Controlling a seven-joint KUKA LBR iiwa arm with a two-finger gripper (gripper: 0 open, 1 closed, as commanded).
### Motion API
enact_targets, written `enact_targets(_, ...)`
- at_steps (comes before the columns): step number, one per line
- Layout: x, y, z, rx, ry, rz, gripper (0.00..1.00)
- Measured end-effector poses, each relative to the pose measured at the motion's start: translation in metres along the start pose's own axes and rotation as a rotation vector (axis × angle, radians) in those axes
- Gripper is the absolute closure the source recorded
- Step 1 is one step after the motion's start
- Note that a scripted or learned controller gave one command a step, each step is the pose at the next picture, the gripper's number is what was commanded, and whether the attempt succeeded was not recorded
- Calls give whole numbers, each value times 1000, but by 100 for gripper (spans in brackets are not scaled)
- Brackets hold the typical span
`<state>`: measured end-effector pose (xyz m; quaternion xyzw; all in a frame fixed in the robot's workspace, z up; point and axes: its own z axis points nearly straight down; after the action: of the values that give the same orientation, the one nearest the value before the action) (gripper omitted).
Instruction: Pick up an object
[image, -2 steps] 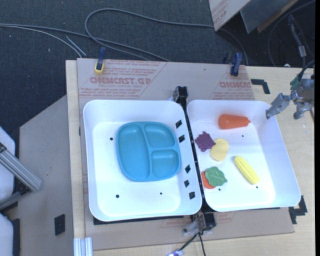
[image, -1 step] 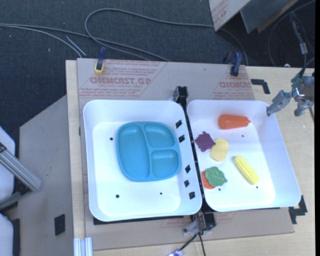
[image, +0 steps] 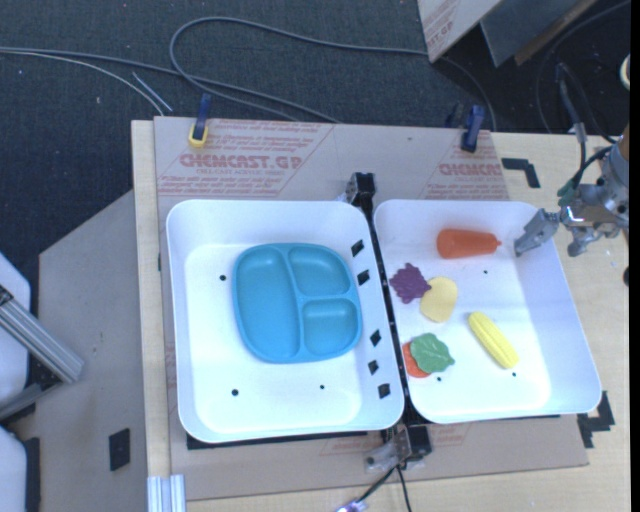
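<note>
The right bin (image: 560, 330) holds several toy foods. An orange carrot (image: 467, 243) lies at the back, a purple grape bunch (image: 408, 282) and a pale yellow fruit (image: 439, 298) sit near the left wall, a yellow corn cob (image: 493, 339) lies in the middle, and a green leafy piece on something red (image: 430, 355) lies at the front left. My gripper (image: 555, 238) hangs over the bin's back right corner, just right of the carrot. It is open, with nothing between its fingers.
A blue divided plate (image: 297, 300) lies in the left bin (image: 195, 330). Black clips line the shared wall (image: 372, 300) between the bins. Cables run across the dark floor behind the bench.
</note>
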<state>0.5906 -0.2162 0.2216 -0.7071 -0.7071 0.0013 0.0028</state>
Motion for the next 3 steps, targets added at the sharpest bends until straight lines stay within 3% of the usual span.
enact_targets(2,-7,5,92,-1,0,0,0)
enact_targets(3,-7,7,78,-8,-2,-1,100)
